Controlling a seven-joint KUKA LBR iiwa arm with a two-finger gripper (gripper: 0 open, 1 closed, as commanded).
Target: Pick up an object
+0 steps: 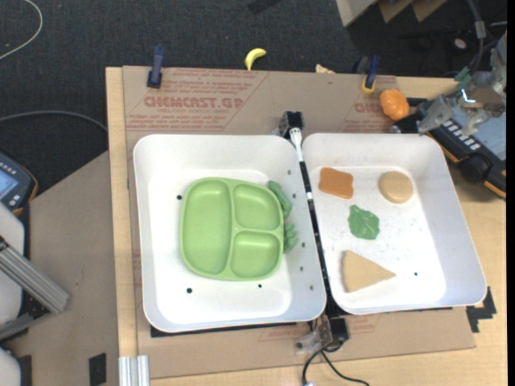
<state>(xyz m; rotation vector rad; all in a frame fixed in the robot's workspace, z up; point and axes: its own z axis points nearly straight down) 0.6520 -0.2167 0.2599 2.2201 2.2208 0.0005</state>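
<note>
Tool [463, 96] was parked off the right bin [459, 207], jaw state couldn't be told; orange block [336, 182], lying apart from others, was judged easiest pick w/ a straight-down approach.

Robotics lab setting. Two shallow white plastic bins [153, 215] are sitting on a cardboard-covered worktop [201, 99], sheet held by blue clamps [155, 65]. Loose cables [24, 22] are trailing over dark carpet [96, 14]; aluminium framing [32, 280] is showing at left.

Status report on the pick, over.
Gripper parked off the right bin's far right corner, holding nothing seen. Orange block, round tan piece, green lump, tan triangle untouched in that bin. No obstruction.
</note>
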